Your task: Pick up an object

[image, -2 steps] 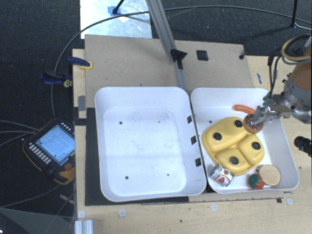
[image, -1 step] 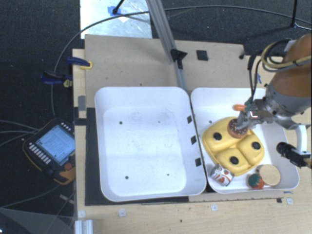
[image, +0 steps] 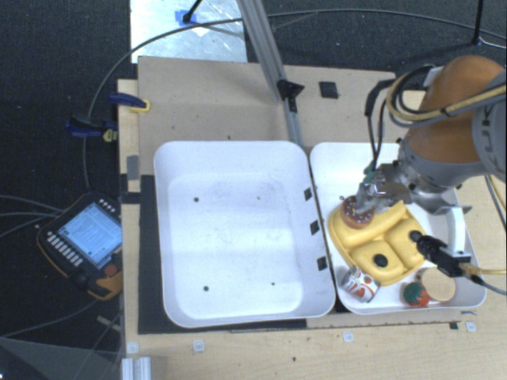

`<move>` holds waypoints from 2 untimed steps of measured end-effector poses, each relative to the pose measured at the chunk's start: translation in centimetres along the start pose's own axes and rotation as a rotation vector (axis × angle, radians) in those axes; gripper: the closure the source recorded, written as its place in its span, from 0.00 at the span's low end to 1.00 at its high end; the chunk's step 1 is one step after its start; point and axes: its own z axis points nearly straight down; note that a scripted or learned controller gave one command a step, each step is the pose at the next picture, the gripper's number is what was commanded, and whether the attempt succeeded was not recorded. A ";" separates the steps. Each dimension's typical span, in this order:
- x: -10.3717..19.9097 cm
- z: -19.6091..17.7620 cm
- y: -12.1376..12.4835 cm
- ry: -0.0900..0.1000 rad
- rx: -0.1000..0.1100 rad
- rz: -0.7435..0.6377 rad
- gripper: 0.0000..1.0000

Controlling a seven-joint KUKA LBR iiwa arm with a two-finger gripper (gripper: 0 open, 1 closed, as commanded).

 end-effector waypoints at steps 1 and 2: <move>5.2 0.9 0.5 -0.001 0.001 0.001 1.00; 10.9 1.8 0.0 -0.001 0.001 0.001 1.00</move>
